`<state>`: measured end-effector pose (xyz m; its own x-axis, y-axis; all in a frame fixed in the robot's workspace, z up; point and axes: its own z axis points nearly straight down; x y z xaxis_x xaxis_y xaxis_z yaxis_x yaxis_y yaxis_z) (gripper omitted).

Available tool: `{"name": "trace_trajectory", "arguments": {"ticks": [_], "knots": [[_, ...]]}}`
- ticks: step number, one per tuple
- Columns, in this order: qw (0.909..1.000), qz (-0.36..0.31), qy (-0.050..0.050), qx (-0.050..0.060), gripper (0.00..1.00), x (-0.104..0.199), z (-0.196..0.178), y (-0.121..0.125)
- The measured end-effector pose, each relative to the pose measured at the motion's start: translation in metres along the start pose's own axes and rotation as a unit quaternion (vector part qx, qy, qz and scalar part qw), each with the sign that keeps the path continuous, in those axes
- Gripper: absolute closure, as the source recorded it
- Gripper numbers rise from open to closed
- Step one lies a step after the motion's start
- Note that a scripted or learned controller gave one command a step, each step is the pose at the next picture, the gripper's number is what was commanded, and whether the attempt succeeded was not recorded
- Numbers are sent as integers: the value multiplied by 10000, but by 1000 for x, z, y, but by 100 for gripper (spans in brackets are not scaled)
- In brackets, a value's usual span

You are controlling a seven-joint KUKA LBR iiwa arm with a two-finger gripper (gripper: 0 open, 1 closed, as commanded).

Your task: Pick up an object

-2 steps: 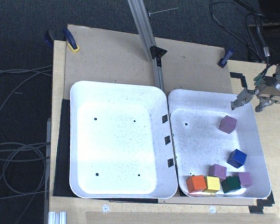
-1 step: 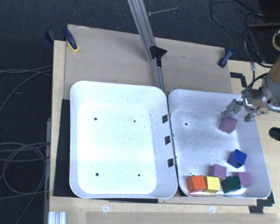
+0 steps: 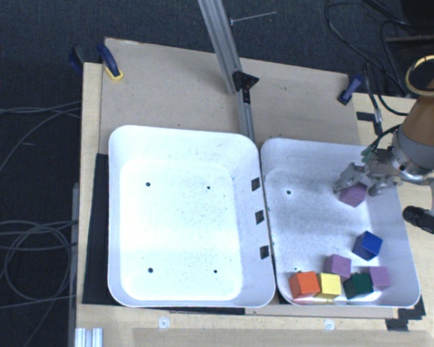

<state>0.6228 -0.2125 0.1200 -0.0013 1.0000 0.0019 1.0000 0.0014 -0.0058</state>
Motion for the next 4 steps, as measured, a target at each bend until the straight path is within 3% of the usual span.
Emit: {"name": "trace_trajectory", "arguments": {"ticks": [1, 3, 4], "knots": [[10000, -4, -8, -37, 100, 0, -15, 2], [10000, -1, -21, -67, 100, 2, -117, -4], [10000, -24, 3, -18, 100, 54, -108, 1]]}}
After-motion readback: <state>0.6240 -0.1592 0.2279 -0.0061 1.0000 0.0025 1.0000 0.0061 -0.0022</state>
